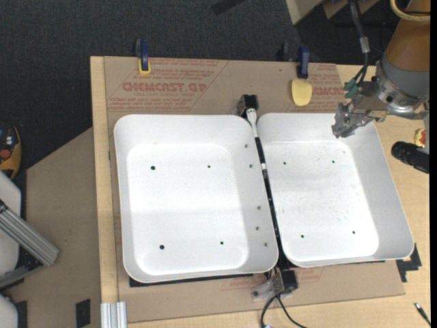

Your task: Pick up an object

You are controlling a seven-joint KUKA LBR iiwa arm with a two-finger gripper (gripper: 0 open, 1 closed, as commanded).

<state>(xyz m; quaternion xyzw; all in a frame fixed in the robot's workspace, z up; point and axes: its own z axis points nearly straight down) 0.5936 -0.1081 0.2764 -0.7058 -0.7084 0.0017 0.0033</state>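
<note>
The gripper point(343, 128) hangs over the far right corner of the right bin point(382, 203); whether its fingers are parted I cannot tell, and nothing shows between them; a yellow object point(301, 92) lies on the board point(198, 80), left and farther.

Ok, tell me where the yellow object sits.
The yellow object lies on the brown board beyond the right bin's far-left corner, just below a blue clamp.

The brown board point(205, 80) reads "CHEMCAST G.P.", seemingly repeated faintly right.
</note>
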